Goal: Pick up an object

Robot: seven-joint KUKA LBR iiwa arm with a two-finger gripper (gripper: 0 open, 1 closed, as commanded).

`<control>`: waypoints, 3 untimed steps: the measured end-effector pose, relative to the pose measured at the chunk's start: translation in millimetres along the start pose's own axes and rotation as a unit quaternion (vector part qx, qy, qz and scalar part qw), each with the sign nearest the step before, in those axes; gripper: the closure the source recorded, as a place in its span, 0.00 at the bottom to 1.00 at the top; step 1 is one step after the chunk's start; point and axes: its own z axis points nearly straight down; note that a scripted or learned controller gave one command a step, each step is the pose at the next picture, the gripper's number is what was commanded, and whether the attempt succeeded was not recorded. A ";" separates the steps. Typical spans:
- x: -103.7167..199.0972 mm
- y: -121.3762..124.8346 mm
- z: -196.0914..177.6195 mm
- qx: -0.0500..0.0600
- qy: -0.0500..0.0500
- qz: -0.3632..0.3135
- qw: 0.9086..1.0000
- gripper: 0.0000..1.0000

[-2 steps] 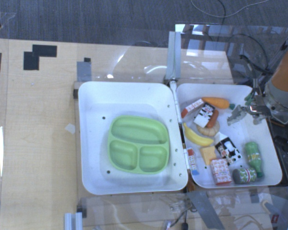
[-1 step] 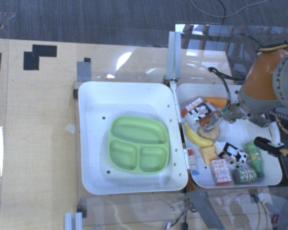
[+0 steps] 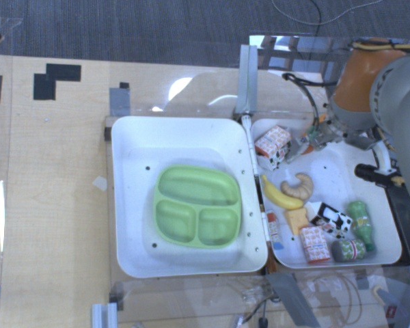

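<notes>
The right bin (image 3: 389, 251) holds several small items. A white and red carton (image 3: 272, 142) lies at its back left. Near the middle are a banana (image 3: 279, 194) and a croissant (image 3: 301, 184), with a cheese slice (image 3: 297, 219) in front of them. A cow-patterned carton (image 3: 331, 219), a red and white box (image 3: 316, 244), a green bottle (image 3: 361, 222) and a can (image 3: 348, 250) crowd the front right. My gripper (image 3: 299, 147) hangs low at the back of this bin, just right of the white and red carton, with nothing visibly held.
The left bin (image 3: 133, 183) holds a green divided plate (image 3: 197, 206). A thin marker-like tube (image 3: 273, 227) lies along the right bin's left wall. The grey arm with its orange band (image 3: 363, 74) reaches over the right bin's back right corner. A cable (image 3: 307, 2) loops on the floor behind.
</notes>
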 end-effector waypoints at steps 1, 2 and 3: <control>0.4 3.1 -12.1 -0.004 -0.002 -0.003 1.000 1.00; 0.6 3.1 -11.9 -0.003 -0.002 -0.003 1.000 0.00; 34.5 -69.8 -2.4 -0.009 -0.004 -0.148 0.989 0.00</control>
